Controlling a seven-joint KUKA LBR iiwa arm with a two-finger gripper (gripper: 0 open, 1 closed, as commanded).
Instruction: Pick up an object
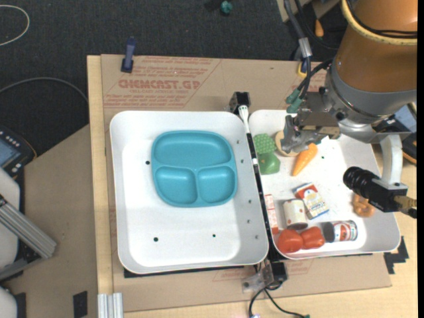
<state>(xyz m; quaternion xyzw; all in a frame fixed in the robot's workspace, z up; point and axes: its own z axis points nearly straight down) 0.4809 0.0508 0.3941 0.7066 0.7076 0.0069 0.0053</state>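
Nearest the camera, a red tomato [296, 240] and bottle [339, 232] are crowded at the right bin's [381, 242] front. Farther back, the gripper [296, 140] is lowered beside a carrot [303, 159], presumably targeted; its jaws' state cannot be told.

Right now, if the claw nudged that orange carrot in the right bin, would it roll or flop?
The carrot looks like a stiff toy, so it probably would not flop. Its tapered, rounded body suggests it may roll in a curve when pushed. It appears smooth, so the gripper close beside it could slip along the narrow end.
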